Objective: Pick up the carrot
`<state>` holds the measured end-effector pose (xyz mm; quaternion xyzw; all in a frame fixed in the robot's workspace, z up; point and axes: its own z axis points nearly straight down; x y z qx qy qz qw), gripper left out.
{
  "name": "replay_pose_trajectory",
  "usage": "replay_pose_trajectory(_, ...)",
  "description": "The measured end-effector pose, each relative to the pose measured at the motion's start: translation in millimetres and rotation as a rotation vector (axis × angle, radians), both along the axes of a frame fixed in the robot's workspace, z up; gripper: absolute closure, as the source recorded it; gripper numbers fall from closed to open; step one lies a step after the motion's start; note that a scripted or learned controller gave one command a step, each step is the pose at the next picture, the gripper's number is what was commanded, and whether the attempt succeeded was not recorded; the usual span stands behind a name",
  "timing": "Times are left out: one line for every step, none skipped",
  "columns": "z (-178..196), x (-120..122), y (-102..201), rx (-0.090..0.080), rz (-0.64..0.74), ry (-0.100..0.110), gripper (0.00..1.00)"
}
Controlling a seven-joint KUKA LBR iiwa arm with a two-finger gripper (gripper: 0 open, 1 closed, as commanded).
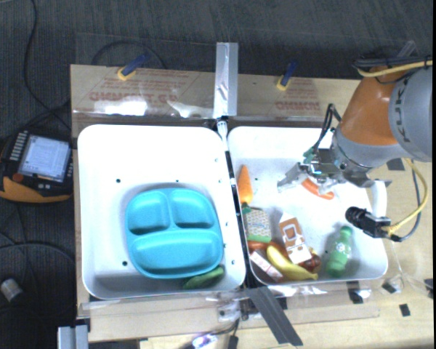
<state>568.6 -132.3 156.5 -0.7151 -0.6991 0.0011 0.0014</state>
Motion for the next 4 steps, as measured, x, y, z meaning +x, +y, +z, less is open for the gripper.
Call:
replay_pose_trajectory(98,-46,-38,-0.001,0.089,-0.003,0.0)
replay_pose_trajectory(231,-78,-84,-0.005,-0.021,-0.004,0.0)
replay_pose_trajectory(231,-78,-84,-0.004,-0.021,-0.004,0.0)
replay_pose_trajectory(128,-85,-71,-0.002,-0.263,-0.001,0.0)
